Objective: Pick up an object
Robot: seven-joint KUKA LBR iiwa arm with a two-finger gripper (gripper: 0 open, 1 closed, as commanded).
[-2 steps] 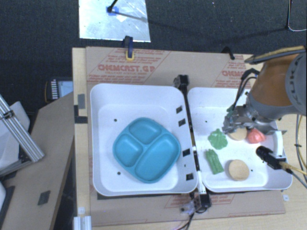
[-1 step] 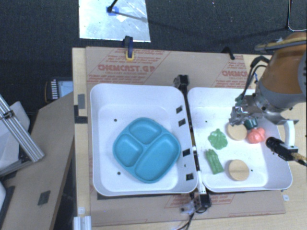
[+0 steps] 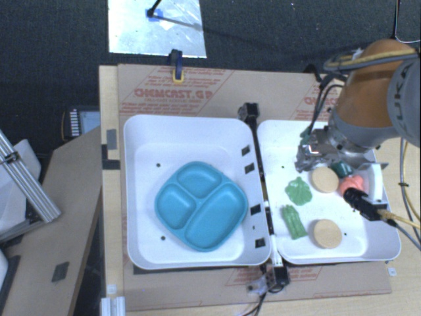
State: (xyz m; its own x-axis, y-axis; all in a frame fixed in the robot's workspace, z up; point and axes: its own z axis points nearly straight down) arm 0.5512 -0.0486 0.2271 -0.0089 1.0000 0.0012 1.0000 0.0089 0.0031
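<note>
The right bin [image 3: 279, 137] holds several small objects: a green leafy piece [image 3: 298, 191], a green oblong piece [image 3: 293, 221], a tan disc [image 3: 326, 234] near the front, another tan disc [image 3: 324, 180], a teal piece [image 3: 343, 170] and a pink-orange piece [image 3: 352, 184]. My gripper [image 3: 308, 155] hangs low over the right bin, just above and left of the upper tan disc. Its fingertips are hard to make out from here, and nothing shows between them.
A blue divided plate [image 3: 200, 205] lies in the left bin [image 3: 141, 143]. A black divider [image 3: 258, 170] runs between the bins. Black and yellow cables [image 3: 371, 209] trail over the right bin's right side. The arm's orange band [image 3: 368, 91] looms above.
</note>
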